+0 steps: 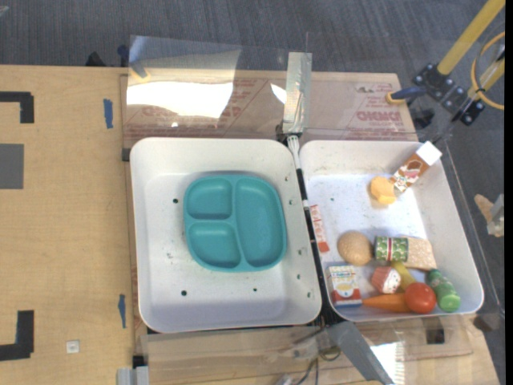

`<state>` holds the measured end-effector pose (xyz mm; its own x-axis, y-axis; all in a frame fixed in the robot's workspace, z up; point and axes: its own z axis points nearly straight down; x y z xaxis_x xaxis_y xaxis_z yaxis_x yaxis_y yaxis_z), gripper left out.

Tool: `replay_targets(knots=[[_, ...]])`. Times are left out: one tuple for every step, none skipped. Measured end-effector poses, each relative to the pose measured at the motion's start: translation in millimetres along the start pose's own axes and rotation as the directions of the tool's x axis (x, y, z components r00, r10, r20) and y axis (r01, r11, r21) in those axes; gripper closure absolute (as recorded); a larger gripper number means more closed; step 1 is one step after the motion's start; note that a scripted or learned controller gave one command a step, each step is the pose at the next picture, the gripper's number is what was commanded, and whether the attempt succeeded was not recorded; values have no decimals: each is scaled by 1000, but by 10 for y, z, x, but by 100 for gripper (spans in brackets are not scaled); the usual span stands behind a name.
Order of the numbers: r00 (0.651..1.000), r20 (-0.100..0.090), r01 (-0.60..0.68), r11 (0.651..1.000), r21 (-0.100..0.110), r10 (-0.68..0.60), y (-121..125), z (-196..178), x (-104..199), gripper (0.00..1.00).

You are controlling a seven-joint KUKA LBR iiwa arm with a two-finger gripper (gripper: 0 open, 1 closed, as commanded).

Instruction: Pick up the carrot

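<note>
1. Heads up: carrot [385, 301] lies flat at the front of the right bin [465, 223], touching the tomato [419, 297] and small box [345, 285].
2. Can't tell the gripper's state, so you can't count on clearance.
3. Risk: fingers snag neighbours or the bin's front wall, and the carrot rolls off.

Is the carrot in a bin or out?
In: the carrot lies flat along the right bin's near wall, beside a tomato.

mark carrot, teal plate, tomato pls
carrot [385, 301]: camera view, middle of its orange body, near edge of right bin.
teal plate [235, 221]: camera view, centre divider ridge, left bin.
tomato [419, 297]: camera view, top of the red round, right of the carrot.
</note>
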<state>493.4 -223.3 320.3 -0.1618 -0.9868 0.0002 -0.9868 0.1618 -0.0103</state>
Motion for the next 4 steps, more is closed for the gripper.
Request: replay_targets(knots=[[1000,7,30,999,-17,-30,65,1361,-21,100],[991,-2,132,991,3,-132,-74,266,-13,100],[998,7,69,997,-14,-69,163,1917,-11,100],[986,-2,165,986,2,-165,113,501,22,100]])
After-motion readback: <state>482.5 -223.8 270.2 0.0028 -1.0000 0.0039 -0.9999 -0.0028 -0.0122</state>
